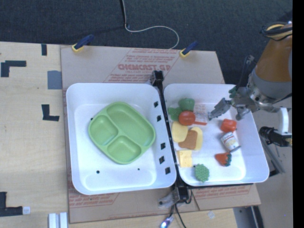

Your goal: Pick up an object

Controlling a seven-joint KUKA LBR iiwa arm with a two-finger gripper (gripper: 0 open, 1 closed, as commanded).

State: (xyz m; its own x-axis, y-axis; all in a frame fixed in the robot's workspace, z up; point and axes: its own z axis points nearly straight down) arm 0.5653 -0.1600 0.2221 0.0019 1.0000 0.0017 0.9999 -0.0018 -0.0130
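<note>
The left bin (78, 127) is occupied by a green divided tray (122, 132), while the right bin (254, 160) is seen to hold the small items, among them a tomato (186, 117), a small can (229, 140) and a red piece (228, 125). The gripper (228, 107) is observed above the right bin's upper area, fingers parted, with nothing between them. A descent centred squarely over one isolated item, such as the red piece just below, is judged advisable, so that neighbours are not nudged.

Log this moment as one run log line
arm: over right bin | gripper: open, holding nothing | nearest: red toy | green tray: left bin
</note>
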